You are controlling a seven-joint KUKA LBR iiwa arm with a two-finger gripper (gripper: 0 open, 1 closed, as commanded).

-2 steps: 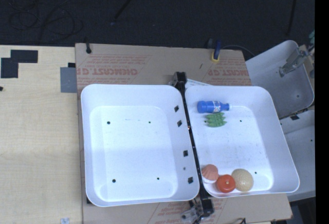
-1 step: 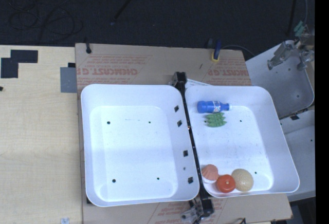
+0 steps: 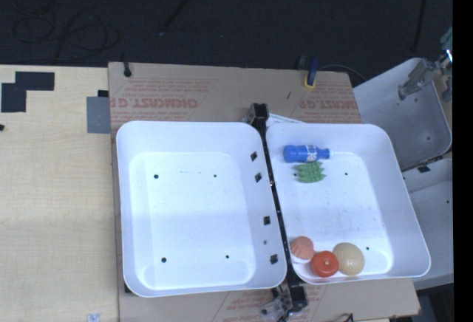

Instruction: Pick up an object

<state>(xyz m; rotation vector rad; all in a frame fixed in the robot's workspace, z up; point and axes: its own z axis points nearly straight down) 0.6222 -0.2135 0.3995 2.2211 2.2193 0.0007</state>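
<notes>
Whether the hand is spread or pressed together cannot be told here. By the rig it comes in from the right, so every candidate would lie to its left, inside the right bin (image 3: 369, 217) on the bench (image 3: 52, 187).

The left bin (image 3: 188, 210) abuts the right bin's left wall. Just inside that wall, at the right bin's near corner, sits a peach ball (image 3: 301, 247). It touches a red round object (image 3: 324, 264), which in turn touches a tan ball (image 3: 349, 258).

At the right bin's far left corner a blue bottle (image 3: 306, 153) lies on its side, long axis running left to right. A small green object (image 3: 310, 173) lies just beside it on the near side.

The bottle looks the easier pick, with a grasp set across its long axis, since the near-corner cluster is crowded against the rim.
</notes>
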